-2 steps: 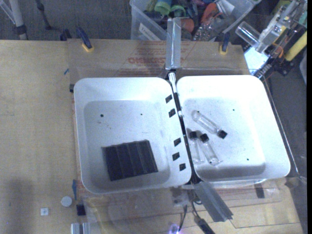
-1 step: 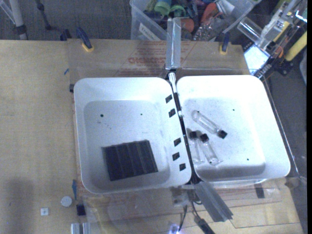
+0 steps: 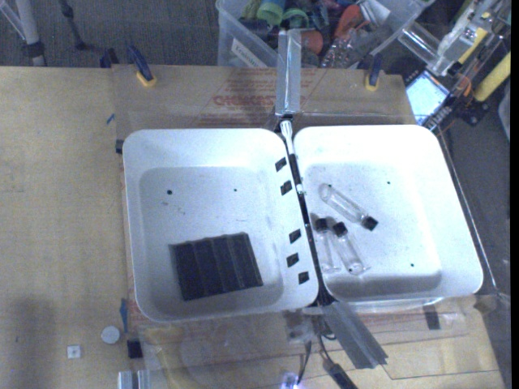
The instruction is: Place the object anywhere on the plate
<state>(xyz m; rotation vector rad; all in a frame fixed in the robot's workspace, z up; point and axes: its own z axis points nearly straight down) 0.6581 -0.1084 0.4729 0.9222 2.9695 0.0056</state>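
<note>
white speckled plastic forms the two shallow bins, side by side on a pale wooden bench top [image 3: 49, 177]. the left bin [image 3: 150, 156] holds the black ribbed plate [image 3: 215, 266], lying flat on the bin floor towards its near edge.

to the right of the plate, past the shared bin wall with its row of small black square tabs [image 3: 292, 209], the right bin [image 3: 405, 156] holds three clear vials with black caps. one vial [image 3: 345, 205] lies on a diagonal, up and to the right of the plate. the other two vials [image 3: 326, 248] [image 3: 350, 254] lie close together, level with the plate, and all three are well apart from it. none of them is on the plate. whether the gripper is spread or pressed together cannot be told.

above the plate, beyond the bins, a brown sheet with faded red lettering [image 3: 243, 100] covers the bench. two clamps [image 3: 144, 73] [image 3: 373, 75] sit at its far edge, and a metal bar [image 3: 288, 71] runs along the line between the bins. further up stands a clear tub of coloured toys [image 3: 324, 6] on grey carpet [image 3: 122, 6]. down and left of the plate, a small white disc [image 3: 109, 334] lies on the wood.
</note>
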